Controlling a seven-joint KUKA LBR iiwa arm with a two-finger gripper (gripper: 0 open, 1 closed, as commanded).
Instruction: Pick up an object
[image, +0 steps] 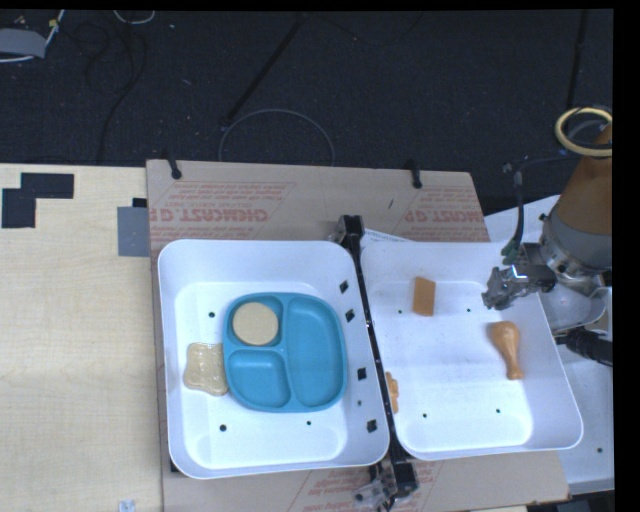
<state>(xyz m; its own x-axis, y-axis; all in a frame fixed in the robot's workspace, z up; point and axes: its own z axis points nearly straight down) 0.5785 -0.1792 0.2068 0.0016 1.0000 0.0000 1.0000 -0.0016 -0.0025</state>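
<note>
**Gripper at the right bin's far-right rim, objects lying loose**

Camera view: 2 shallow white bins sit side by side on a cardboard sheet (300, 205). The left bin (185, 440) holds 1 blue divided tray (300, 365) with 3 compartments; 1 round tan cookie (255, 323) lies in the tray's upper-left compartment. 1 pale, lumpy food piece (205, 368) lies on the bin floor, touching the tray's left edge. The tray takes most of the floor, leaving narrow strips along the near and left walls.

The right bin (470, 440) holds 3 objects: 1 small orange block (425, 296) near the far wall, 1 tan drumstick (506, 347) close to the right wall, and 1 small orange piece (391, 392) against the left wall by the divider. The middle and near part of this bin's floor lie bare and open.

The gripper (503, 285) sits over the right bin's upper-right corner, just above the drumstick and apart from it. How far its fingers are open cannot be told; nothing shows between them. The arm (585, 200) enters from the right.
</note>
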